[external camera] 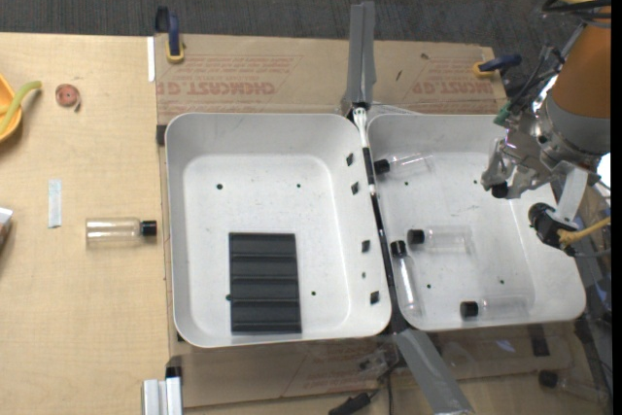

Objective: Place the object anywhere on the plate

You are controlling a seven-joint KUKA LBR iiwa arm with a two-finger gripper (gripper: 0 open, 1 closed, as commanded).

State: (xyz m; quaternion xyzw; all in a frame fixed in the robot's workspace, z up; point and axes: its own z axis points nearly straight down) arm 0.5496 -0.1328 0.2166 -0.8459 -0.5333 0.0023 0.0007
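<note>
Bottle (439,239) lying in bin (505,136), end effector (505,172) apart

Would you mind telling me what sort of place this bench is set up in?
Most likely a robotics lab test bench: two white bins clamped over cardboard, clear plastic bottles lying in the right one, and a grey-and-orange arm reaching in.

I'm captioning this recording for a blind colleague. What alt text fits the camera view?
Two shallow white bins sit side by side: the left bin holds a dark ribbed plate, the right bin several clear black-capped bottles. The grey and orange arm hangs over the right bin's right side, and another clear bottle lies on the bench at left.
</note>
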